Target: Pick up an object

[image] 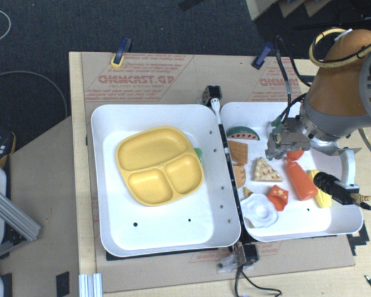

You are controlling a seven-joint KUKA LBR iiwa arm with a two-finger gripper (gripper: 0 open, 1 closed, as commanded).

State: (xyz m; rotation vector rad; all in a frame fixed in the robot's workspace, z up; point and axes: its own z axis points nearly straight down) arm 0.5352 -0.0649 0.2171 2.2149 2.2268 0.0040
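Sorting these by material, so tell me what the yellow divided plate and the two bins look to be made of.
Yellow divided plate: looks like moulded plastic, matte to satin, judging by its uniform colour and soft rounded compartment edges. Left bin and right bin: probably thin formed plastic, smooth and slightly glossy, with rounded corners and rolled rims; coated metal cannot be ruled out.

An orange carrot [300, 179] lies slantwise just below the jaws, a red strawberry [277, 195] beside it. A pizza wedge [266, 171] rests left of them; a watermelon slice [243, 133] lies farther left.
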